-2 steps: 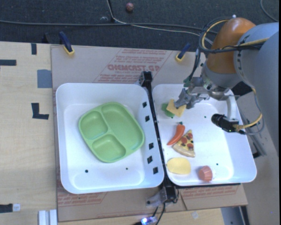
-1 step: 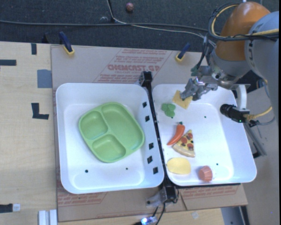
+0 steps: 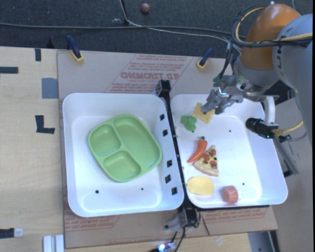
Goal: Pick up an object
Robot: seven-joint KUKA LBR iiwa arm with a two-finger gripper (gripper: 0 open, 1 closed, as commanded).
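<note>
Your claw [image 3: 216,105] sits low over the far end of the right bin [image 3: 262,164], the grey arm [image 3: 283,41] and its orange band reaching in from the right. Its fingers are at a yellow wedge-shaped piece [image 3: 203,113], cheese-like, touching or just above its upper right corner; you cannot tell from this slant whether the fingers are spread or closed, nor whether the wedge is between them. The wedge lies near the bin's far wall, just beside the divider between the bins. A small green leafy piece [image 3: 189,122] lies just beside the wedge on its near left. Toward the middle of the bin, an orange-red pepper or carrot shape [image 3: 198,150] rests touching a pizza slice [image 3: 208,163], which lies on its near right. Nearer the front wall sit a pale yellow rounded piece [image 3: 200,186] and, just right of it, a small red cylinder [image 3: 230,194], the two apart. The left bin [image 3: 76,156] holds a green divided plate [image 3: 125,147] with three compartments, lying flat and turned at an angle. Both bins rest on a cardboard sheet [image 3: 142,72] on the tabletop [image 3: 21,140], with two blue and yellow clamps [image 3: 73,49] at the sheet's far edge.
</note>
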